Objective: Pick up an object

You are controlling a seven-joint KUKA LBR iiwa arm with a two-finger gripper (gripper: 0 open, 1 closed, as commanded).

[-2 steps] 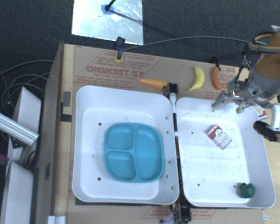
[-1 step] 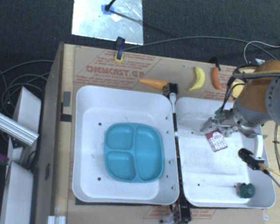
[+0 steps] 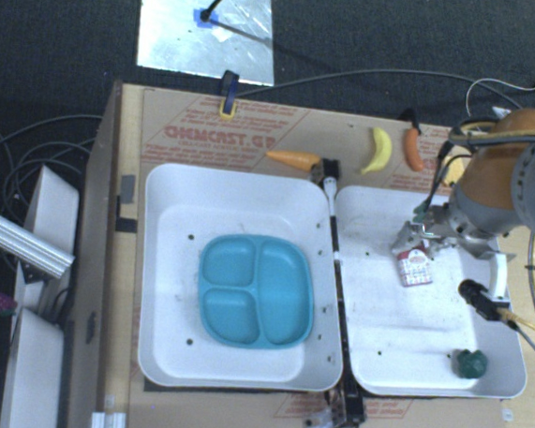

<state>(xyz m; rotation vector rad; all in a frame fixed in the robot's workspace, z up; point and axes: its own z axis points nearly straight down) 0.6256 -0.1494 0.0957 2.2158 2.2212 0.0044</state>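
A small red and white box (image 3: 416, 268) lies in the right bin (image 3: 376, 360), near its back right part. My gripper (image 3: 414, 239) hangs directly over the box's upper end, touching or almost touching it. The arm (image 3: 506, 184) comes in from the right above the bin's back corner. A dark green round object (image 3: 468, 362) rests in the same bin's front right corner. In the left bin (image 3: 178, 209) lies a blue divided plate (image 3: 255, 290).
Behind the bins, on the cardboard, lie a carrot (image 3: 293, 160), a banana (image 3: 379, 150) and an orange-red piece (image 3: 413, 149). A black clip (image 3: 329, 172) sits where the bins meet. Cables trail along the right edge.
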